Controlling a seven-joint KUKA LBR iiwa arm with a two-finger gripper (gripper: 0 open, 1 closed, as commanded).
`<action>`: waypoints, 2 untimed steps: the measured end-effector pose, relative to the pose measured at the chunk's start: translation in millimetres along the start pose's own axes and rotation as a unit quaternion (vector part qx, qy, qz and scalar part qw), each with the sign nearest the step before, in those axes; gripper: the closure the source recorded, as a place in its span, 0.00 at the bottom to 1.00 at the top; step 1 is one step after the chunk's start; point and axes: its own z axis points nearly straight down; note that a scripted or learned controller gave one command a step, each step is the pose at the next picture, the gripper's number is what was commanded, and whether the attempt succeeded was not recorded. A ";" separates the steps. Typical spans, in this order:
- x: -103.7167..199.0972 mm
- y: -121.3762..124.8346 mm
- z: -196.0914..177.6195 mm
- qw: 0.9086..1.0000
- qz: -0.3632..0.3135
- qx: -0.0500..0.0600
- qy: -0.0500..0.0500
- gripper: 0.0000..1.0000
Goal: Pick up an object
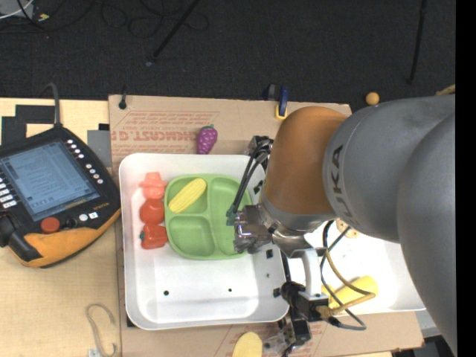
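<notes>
My fingers [242,233]: apart or together, I cannot tell. They sit at the green tray's [195,238] right edge. Corn [186,194] lies in the tray's upper-left compartment.

A robot lab or test room is shown here. A big grey robot arm [387,177] with an orange band is set over a wooden bench [52,303]. 2 white bins, a left bin [193,303] and a right bin [388,272], are laid side by side on a sheet of cardboard [163,129]. A control pad [48,184] with a screen, rows of buttons and 1 red button is rested on the bench at the left. Black cables [175,21] are spread over the dark floor [312,36] behind. A blue and yellow clamp [281,99] is seen at the cardboard's far edge. Plastic play food, like a toy corn [186,194] on a green tray [197,236], is kept in the left bin
</notes>
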 end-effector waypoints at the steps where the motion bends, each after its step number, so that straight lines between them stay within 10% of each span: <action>1: 0.6 -13.8 -9.1 1.000 0.001 0.000 0.000 1.00; 2: -2.8 -2.8 0.1 1.000 0.002 0.000 -0.001 1.00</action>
